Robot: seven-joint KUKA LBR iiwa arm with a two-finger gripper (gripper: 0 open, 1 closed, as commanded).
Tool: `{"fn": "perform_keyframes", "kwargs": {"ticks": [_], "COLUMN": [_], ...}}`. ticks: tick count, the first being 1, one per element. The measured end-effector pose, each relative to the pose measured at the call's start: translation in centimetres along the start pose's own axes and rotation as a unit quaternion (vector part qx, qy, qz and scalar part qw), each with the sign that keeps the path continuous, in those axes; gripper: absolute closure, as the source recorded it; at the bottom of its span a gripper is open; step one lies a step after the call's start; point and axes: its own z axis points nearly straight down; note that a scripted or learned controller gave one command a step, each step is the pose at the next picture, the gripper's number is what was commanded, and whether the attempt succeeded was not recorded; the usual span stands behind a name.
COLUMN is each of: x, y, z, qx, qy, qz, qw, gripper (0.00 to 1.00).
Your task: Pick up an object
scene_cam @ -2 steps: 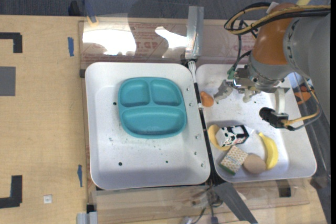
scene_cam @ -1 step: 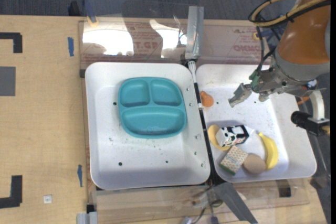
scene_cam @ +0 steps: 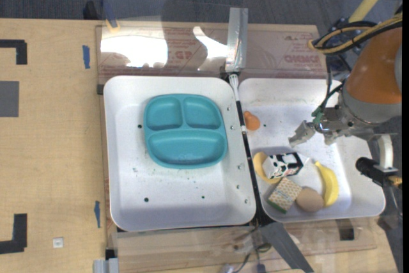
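Observation:
My gripper (scene_cam: 314, 135) hangs over the middle of the right bin (scene_cam: 364, 201), open, with nothing between its fingers. Below and left of it lies a black-and-white cow-patterned object (scene_cam: 283, 165) resting on a yellow piece (scene_cam: 260, 165). A yellow banana (scene_cam: 329, 183) lies near the bin's front, beside a brown egg-shaped object (scene_cam: 310, 199) and a tan speckled block (scene_cam: 284, 194). A small orange object (scene_cam: 251, 121) sits at the bin's left wall, well left of the gripper.
The left bin (scene_cam: 121, 156) holds a teal divided plate (scene_cam: 185, 130). A metal divider (scene_cam: 241, 137) separates the two bins. The grey arm with its orange band (scene_cam: 377, 77) and cables covers the right bin's right side.

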Motion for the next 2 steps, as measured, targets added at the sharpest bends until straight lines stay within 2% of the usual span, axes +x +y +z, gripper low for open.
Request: {"fn": "perform_keyframes", "kwargs": {"ticks": [1,2], "x": [-6.2,-7.4], "y": [-4.9,-6.4], "z": [3.5,6.6], "qx": [-0.002,-0.006], "qy": [-0.001,0.004], "qz": [-0.062,-0.039], "qw": [0.9981,0.9992], "gripper": [0.00,0.00]}}
